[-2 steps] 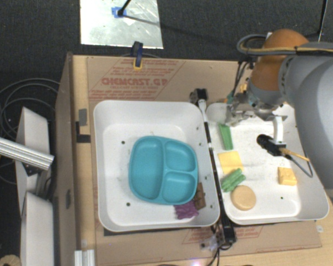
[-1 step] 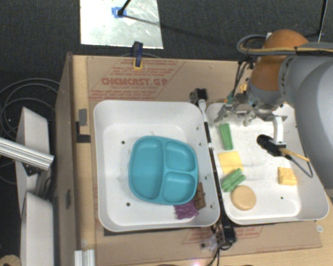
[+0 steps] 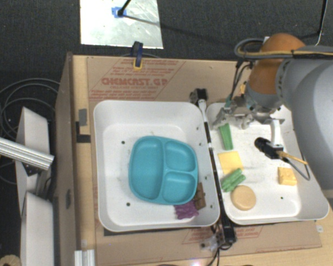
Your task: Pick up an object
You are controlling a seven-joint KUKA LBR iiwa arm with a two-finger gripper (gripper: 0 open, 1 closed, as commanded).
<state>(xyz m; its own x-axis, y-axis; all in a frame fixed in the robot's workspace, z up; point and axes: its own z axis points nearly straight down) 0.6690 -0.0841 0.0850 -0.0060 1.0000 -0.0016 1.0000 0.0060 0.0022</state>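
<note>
My gripper (image 3: 232,119) hangs over the far left corner of the right bin (image 3: 308,206), open, with nothing between its fingers. Just below it lies a green stick (image 3: 226,137), its far end close under the fingers. Nearer the front are a yellow block (image 3: 230,160), a short green piece (image 3: 232,179), a round tan disc (image 3: 244,197) and a small orange-yellow cube (image 3: 287,175).
The left bin (image 3: 114,121) holds a teal divided plate (image 3: 163,169), with a purple lump (image 3: 185,210) and a brown piece (image 3: 200,197) at its front right. The divider wall (image 3: 211,154) between the bins runs just left of the gripper. The grey arm (image 3: 316,104) covers the right bin's far right.
</note>
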